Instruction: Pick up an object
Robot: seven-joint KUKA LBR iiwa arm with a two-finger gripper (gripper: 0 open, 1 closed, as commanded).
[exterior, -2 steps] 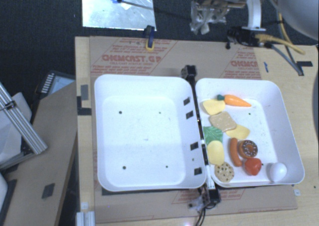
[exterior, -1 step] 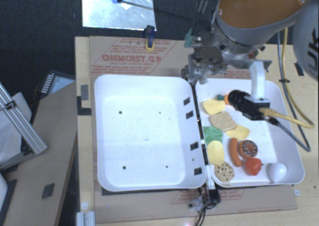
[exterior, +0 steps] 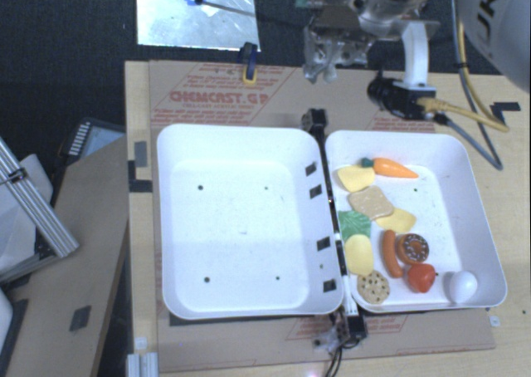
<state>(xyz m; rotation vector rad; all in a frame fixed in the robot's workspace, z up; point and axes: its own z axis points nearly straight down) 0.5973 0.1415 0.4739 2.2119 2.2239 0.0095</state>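
Observation:
The right bin [exterior: 477,201] holds several toy foods. An orange carrot [exterior: 394,168] lies at the back beside a yellow piece [exterior: 355,178]. A tan bread slice [exterior: 371,201], a green leaf [exterior: 355,222] and a yellow lump [exterior: 358,254] sit along the left wall. Toward the front lie a sausage [exterior: 392,252], a donut [exterior: 412,247], a red tomato [exterior: 421,276], a cookie [exterior: 373,287] and a white egg [exterior: 460,286]. My gripper [exterior: 330,61] hangs high behind the bins, above the bench's back edge, far from every item. Nothing shows in it.
The left bin [exterior: 241,217] sits beside the right one, joined by a black divider [exterior: 325,201]. A yellow and blue clamp [exterior: 249,64] stands at the bench's back. Cables [exterior: 465,114] run behind the right bin. A metal rail [exterior: 37,209] lies at the left.

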